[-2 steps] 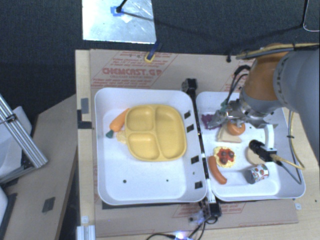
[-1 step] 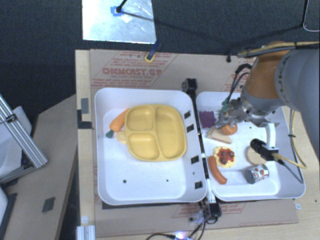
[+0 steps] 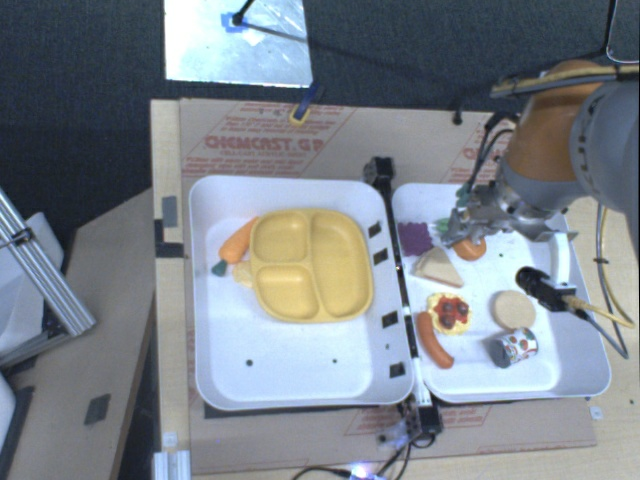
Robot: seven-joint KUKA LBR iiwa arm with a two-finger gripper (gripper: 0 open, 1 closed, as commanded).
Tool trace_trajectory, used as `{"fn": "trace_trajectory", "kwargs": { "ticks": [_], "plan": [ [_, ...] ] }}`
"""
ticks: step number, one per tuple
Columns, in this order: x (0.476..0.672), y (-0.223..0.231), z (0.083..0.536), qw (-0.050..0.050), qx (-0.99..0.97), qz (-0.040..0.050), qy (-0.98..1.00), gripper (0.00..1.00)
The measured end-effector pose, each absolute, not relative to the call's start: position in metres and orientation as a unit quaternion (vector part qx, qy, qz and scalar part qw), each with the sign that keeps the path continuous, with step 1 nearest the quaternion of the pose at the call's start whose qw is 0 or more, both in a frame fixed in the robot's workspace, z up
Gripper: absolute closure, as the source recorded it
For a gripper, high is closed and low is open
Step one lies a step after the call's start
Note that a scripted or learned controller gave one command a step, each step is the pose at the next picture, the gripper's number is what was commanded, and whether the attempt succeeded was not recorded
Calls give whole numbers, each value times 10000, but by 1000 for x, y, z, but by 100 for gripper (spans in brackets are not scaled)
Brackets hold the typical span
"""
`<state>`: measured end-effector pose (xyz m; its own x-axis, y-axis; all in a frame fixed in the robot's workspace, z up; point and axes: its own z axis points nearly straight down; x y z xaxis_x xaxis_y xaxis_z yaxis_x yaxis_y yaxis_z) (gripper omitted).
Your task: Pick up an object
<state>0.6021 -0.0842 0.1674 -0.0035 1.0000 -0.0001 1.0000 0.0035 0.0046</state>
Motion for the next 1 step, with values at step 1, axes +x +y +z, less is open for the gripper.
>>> {"fn": "trace_trajectory", "kwargs": {
  "ticks": [1],
  "plan": [
    [603, -84, 221, 20, 7056, 17, 7086, 100]
  ]
}}
